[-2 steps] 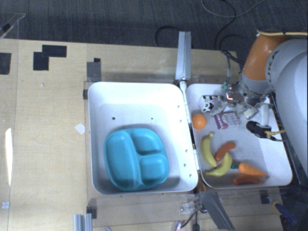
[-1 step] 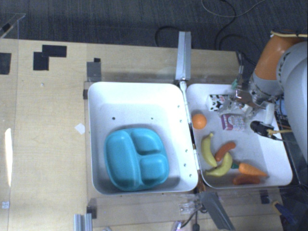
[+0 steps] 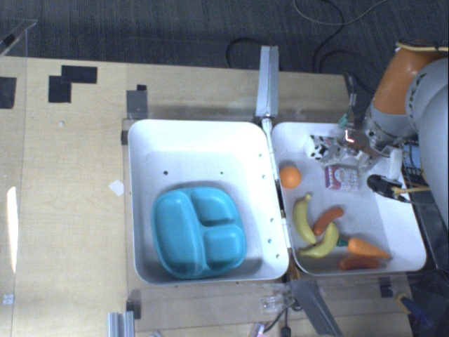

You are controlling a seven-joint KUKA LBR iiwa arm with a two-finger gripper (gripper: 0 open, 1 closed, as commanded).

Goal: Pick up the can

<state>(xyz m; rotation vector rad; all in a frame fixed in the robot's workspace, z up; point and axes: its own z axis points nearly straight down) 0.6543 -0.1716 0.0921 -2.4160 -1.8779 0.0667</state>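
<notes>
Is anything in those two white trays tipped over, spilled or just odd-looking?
Nothing looks spilled or broken. The purple can lies on its side in the right bin, just below the gripper. The toy food there sits in a loose heap: two bananas, a carrot and an orange. The blue divided tray lies flat in the left bin.

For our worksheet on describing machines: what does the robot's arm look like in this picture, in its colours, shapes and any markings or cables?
The arm is rounded and smooth, light grey, with a broad orange band curving over its upper joint. Below the band sits a darker, blocky metal wrist section carrying a small red light. The gripper below it is grey and boxy. A thin dark cable runs up beside the wrist.
</notes>
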